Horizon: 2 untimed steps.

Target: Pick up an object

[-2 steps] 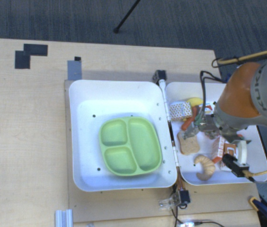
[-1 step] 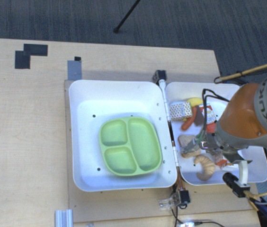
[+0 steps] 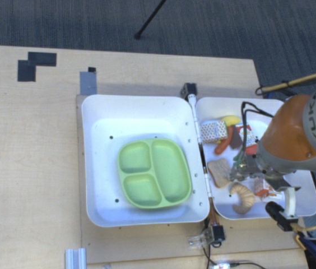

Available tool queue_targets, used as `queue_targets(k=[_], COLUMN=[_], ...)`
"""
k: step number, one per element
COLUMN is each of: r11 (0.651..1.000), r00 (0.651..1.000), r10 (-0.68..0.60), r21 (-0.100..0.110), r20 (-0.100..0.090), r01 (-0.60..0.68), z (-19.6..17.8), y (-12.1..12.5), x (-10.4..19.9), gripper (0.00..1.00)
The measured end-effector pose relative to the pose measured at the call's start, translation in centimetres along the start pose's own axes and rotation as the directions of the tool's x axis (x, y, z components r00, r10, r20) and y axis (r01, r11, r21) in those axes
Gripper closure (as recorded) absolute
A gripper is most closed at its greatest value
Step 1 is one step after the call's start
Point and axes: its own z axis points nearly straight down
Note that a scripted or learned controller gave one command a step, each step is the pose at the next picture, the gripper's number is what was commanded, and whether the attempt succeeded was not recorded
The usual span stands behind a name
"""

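Orange-banded wrist of the arm (image 3: 292, 136) sits highest in the scene and closest to the lens, coming in from the right and hanging over the right bin.

Left to right:
- Desk (image 3: 29, 167): pale wood, a few dark marks toward its far left corner.
- Left bin (image 3: 99, 150): holds a green divided plate (image 3: 154, 174), three compartments, nothing visible in them.
- Right bin (image 3: 309, 203): holds the clutter. Along its left side, a small patterned packet (image 3: 213, 130), a red-orange piece (image 3: 223, 145) just below it, a tan flat piece (image 3: 219, 171), then a croissant-shaped item (image 3: 244, 195) near the front wall. A yellow item (image 3: 231, 120) lies near the back wall.
- End effector (image 3: 242, 170): low in the right bin, between the tan flat piece and the croissant-shaped item, close to both. The wrist hides most of it; I cannot tell how the fingers stand or whether anything is in them.

Status: the reach into the bin looks done, with the end effector down among the candidates. No object appears lifted; every one I can see rests on the bin floor. Judged remaining: closing on one item, likely the tan piece or the croissant-shaped one, and raising it clear. Crowding here could spoil the attempt.
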Motion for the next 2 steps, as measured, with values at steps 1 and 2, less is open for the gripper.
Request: queue_targets(k=[1, 2], r11=[1.0, 1.0], r00=[1.0, 1.0], r10=[0.0, 0.001], r21=[0.012, 0.009], r20=[0.001, 0.003], r01=[0.0, -0.001], z=[1.29, 1.33], y=[3.72, 3.75], x=[0.38, 0.28], gripper=[1.0, 0.0])
